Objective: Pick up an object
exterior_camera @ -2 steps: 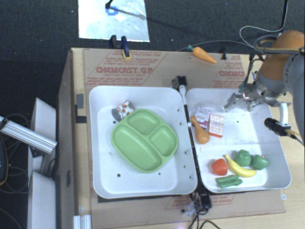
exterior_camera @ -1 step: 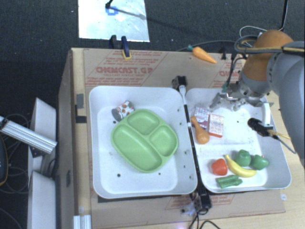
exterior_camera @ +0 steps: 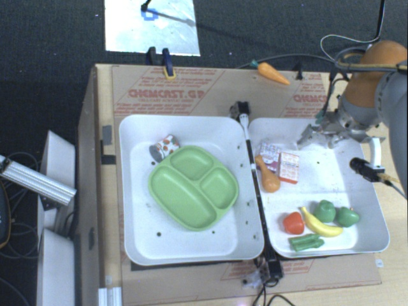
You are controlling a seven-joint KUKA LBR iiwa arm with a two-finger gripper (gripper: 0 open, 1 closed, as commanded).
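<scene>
The gripper (exterior_camera: 317,134) hangs over the far right corner of the right bin (exterior_camera: 376,231); whether it is released or clenched cannot be told, and nothing shows in its grasp. Just to its left lie two small packets, one pale with pink print (exterior_camera: 269,153) and one red and white (exterior_camera: 289,167), touching each other, with one orange carrot-shaped toy (exterior_camera: 268,176) against their left side. Nearer the camera from the gripper lies a cluster of toy food: one red tomato (exterior_camera: 293,222), one yellow banana (exterior_camera: 320,225), two green peppers (exterior_camera: 325,210) (exterior_camera: 347,217) and one green pod (exterior_camera: 306,241). Well to the gripper's left, the left bin (exterior_camera: 137,238) holds one green three-compartment plate (exterior_camera: 193,186) and one small crumpled can (exterior_camera: 164,148) just beyond it. A second carrot (exterior_camera: 274,73) lies on the cardboard (exterior_camera: 191,91) outside the bins, beyond the gripper and to its left.
</scene>
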